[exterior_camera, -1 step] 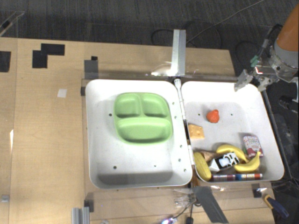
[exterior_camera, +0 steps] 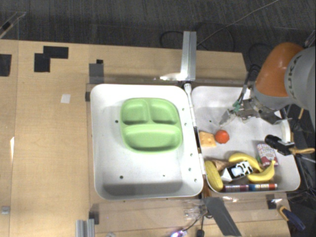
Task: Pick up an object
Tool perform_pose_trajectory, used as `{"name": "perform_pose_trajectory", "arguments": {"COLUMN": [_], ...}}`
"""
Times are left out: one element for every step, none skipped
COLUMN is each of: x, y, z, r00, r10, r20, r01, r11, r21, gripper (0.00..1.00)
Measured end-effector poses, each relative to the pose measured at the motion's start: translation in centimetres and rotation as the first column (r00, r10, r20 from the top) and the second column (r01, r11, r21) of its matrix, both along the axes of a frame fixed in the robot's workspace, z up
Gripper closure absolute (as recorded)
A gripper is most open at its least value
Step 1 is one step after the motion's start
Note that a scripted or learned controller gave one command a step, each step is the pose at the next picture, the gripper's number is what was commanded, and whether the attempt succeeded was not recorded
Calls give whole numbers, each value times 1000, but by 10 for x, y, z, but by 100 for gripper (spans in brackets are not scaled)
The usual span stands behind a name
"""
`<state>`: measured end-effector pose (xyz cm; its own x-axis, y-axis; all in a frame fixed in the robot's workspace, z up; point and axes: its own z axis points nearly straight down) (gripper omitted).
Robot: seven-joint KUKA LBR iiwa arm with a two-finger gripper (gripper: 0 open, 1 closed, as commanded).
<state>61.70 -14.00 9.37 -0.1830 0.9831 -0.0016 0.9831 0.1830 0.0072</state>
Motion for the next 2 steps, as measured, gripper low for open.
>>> {"name": "perform_pose_trajectory", "arguments": {"x": [-25, -19], "y": [27, 46], "z": [-2, -2], "r00": [1000, 997], "r10": [15, 74], "r20": [9, 10], "r01": [-15, -74], "r11": [1000, 997], "r21": [-2, -4], "gripper": [0, 0]}}
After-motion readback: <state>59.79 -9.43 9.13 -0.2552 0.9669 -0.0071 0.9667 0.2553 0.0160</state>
